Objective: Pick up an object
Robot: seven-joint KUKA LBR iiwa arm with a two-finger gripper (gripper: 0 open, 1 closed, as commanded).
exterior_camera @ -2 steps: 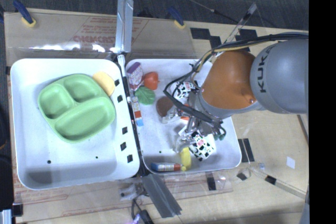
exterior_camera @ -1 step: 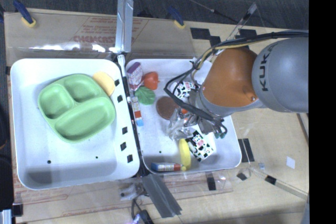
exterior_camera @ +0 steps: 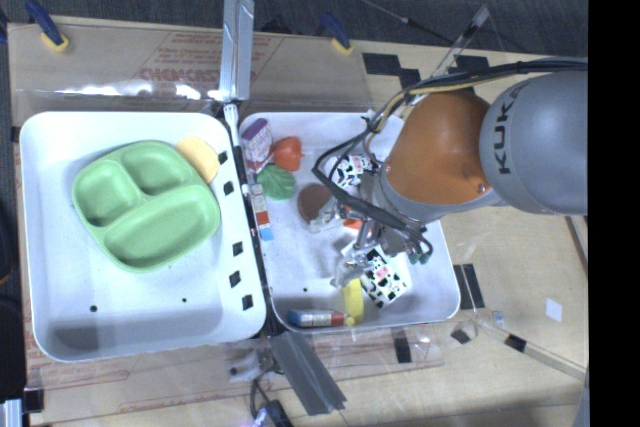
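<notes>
Jaws down in the right bin [exterior_camera: 290,260], gap impossible to tell, just beside the spotted cube [exterior_camera: 386,280] and yellow piece [exterior_camera: 352,301]; nothing visibly gripped, pick-up not yet done.

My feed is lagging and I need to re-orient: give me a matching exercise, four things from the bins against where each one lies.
Things:
1. green divided plate
2. yellow sponge
3. black-and-white spotted block
4. red marker

Places:
A. along the right bin's near wall
B. in the right bin, just below the arm's wrist
C. middle of the left bin
D. left bin, against the plate's upper right rim

Pairs: 1-C, 2-D, 3-B, 4-A
</notes>
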